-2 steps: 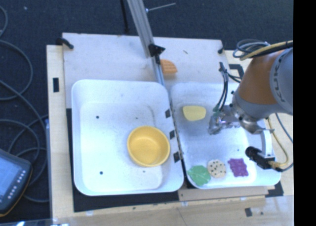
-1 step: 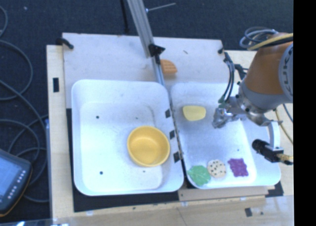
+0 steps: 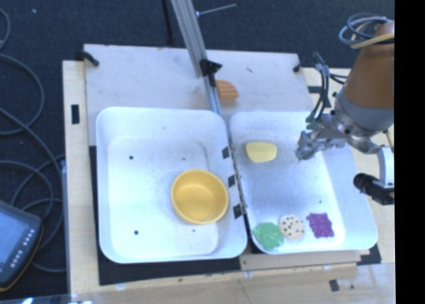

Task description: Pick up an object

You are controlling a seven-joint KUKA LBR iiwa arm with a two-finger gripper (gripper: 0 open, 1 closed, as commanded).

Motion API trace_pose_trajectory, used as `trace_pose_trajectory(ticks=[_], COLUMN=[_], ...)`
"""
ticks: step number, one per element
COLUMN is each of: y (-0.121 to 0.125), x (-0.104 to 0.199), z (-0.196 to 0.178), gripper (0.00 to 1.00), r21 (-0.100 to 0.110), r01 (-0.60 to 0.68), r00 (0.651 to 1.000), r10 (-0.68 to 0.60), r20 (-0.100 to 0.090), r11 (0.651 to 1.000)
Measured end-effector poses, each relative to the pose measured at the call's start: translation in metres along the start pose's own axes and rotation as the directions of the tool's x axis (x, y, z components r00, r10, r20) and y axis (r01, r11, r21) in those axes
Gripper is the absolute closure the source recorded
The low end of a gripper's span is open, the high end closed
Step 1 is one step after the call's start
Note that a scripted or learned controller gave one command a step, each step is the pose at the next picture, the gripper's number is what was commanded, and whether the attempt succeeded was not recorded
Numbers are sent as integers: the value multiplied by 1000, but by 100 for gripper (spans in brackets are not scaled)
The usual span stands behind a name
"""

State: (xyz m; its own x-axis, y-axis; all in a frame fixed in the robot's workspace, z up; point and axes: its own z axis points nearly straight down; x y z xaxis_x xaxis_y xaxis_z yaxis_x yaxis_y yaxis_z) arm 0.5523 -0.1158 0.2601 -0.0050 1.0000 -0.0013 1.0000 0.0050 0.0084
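The grey two-finger gripper (image 3: 307, 148) is hovering in the right shallow white plastic bin (image 3: 345, 183), just right of the pale yellow rounded soft piece (image 3: 261, 152), not touching it. I cannot tell how the claw is standing. The yellow round plastic bowl (image 3: 199, 196) is sitting left of this piece.

a metal rail (image 3: 188, 27) slants over the bench, an orange thing (image 3: 226, 91) beside it, black cables (image 3: 20, 137) left.

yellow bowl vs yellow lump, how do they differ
The bowl is in the left bin; the lump is in the right bin. The bowl is bigger, round and hollow; the lump is smaller, solid and oblong. The bowl is deeper yellow, the lump paler. Both lie near the divider.
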Motion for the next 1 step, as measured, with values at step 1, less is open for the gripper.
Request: trace_pose_trajectory(ticks=[1], y=[-21], x=[49], z=[2], gripper=[100], r21=[7], r01=[1], r00=[1000], r10=[-1], r20=[-1], r11=[1000])
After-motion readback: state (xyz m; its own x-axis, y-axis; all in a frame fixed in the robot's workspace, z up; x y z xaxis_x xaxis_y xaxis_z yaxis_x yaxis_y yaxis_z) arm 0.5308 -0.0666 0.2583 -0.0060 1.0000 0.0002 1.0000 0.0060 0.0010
